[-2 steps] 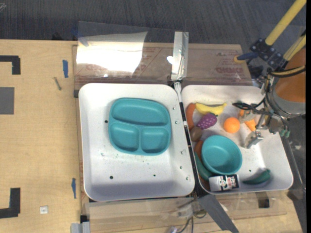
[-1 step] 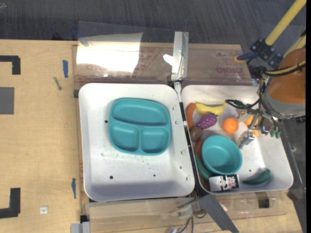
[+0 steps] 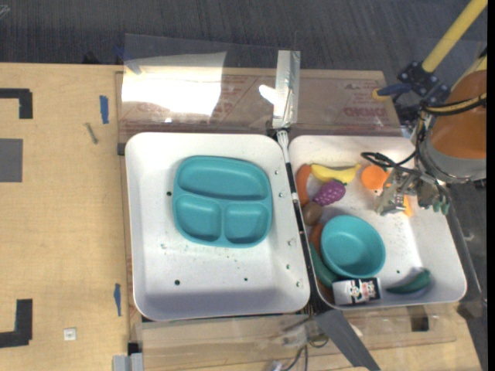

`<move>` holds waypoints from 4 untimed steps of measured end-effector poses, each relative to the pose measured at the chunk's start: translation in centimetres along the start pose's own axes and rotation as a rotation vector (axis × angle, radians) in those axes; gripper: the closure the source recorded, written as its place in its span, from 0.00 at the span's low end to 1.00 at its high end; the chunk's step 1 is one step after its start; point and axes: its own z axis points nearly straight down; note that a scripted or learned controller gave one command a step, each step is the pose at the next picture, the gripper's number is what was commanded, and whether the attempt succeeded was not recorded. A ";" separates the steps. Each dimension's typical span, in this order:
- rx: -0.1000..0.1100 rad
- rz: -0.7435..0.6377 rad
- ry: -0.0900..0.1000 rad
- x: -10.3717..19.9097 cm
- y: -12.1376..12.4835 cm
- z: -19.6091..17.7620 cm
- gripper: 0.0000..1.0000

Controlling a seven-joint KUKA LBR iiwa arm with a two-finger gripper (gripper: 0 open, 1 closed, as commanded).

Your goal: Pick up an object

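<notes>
Divided plate [image 3: 222, 200] in left bin [image 3: 147, 230]; bowl [image 3: 353, 244] in right bin [image 3: 441, 261].

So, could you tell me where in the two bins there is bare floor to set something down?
Left bin: bare floor all round the teal divided tray, widest along the near wall. Right bin: crowded; a bare strip between the teal bowl and the right wall, below the gripper.

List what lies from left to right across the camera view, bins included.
Left bin with teal divided plate → purple grapes → teal bowl → orange fruit → tool.
</notes>
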 end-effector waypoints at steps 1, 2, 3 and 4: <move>0.000 0.000 0.002 0.1 0.0 0.1 0.00; 0.001 -0.003 -0.008 -0.2 0.2 -1.2 1.00; 0.001 0.224 0.012 -6.0 0.1 1.6 1.00; 0.000 0.481 0.003 -6.0 2.1 -12.9 1.00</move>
